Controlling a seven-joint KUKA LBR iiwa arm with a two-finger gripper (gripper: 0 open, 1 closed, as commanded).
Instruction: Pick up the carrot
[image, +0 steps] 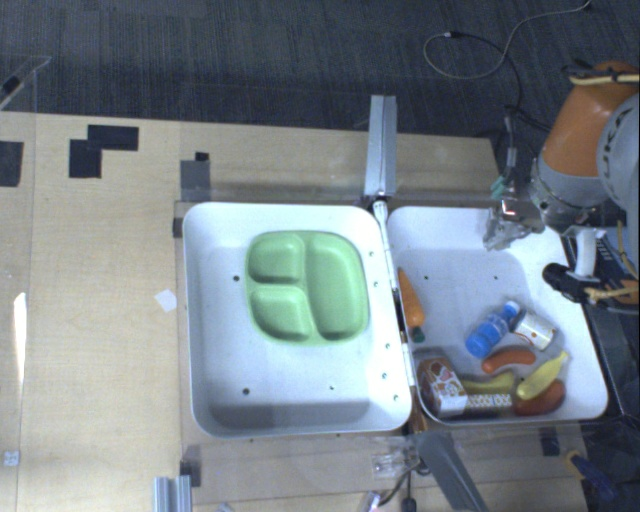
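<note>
I see the carrot (408, 298) lying along the left wall of the right bin (455, 245), just beside the divider between the two bins, orange body pointing toward the top of the frame and a small green tip at its lower end. It sits a little right of the frame's centre. My hand (503, 228) is well apart from it, up in the upper right of the frame, over the top edge of the same bin. The carrot is to the lower left of the hand, with bare white bin floor between them.

The hand looks small and blurred from here, and I cannot tell how it is set. Nothing shows in its grip, and it does not appear to touch any of the objects. The grey arm (600, 130) with its orange band reaches in behind it from the right edge.

The other things crowd the lower right of the right bin: a blue bottle (492, 332), a sausage (508, 360), a banana (543, 373), a tomato (540, 398) and a brown packet (442, 385). Any print on the packet is too small for me to read.

The left bin (215, 300) holds a green divided plate (306, 285), near the centre of the frame. Both bins rest on the pale wooden worktop (90, 300).
</note>
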